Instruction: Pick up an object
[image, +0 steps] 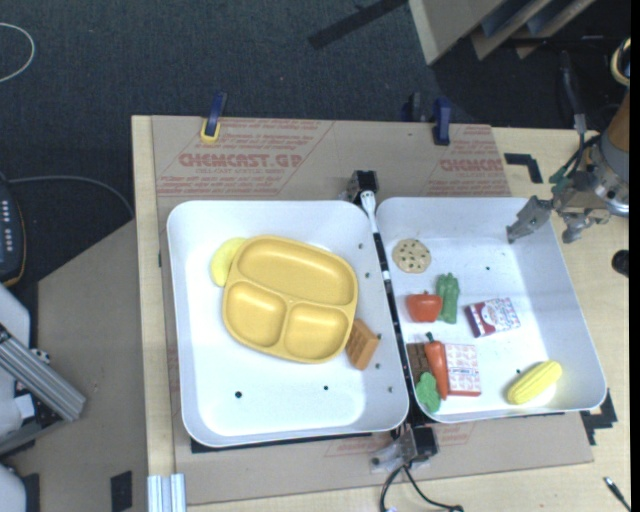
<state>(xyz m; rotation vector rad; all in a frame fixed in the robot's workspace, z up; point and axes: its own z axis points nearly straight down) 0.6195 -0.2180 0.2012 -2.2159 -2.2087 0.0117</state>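
I am seeing the gripper (548, 222) hovering at the right bin's (560, 300) upper right rim, fingers spread apart and gripping nothing. Open white floor is lying beneath it. The objects are sitting lower left of it: cookie (411, 256), tomato (424, 306), green pepper (448, 297), red packet (493, 317), carrot (435, 356), corn cob (533, 381). In the left bin (200, 390), a yellow divided tray (287, 298) is resting beside a brown block (362, 346).
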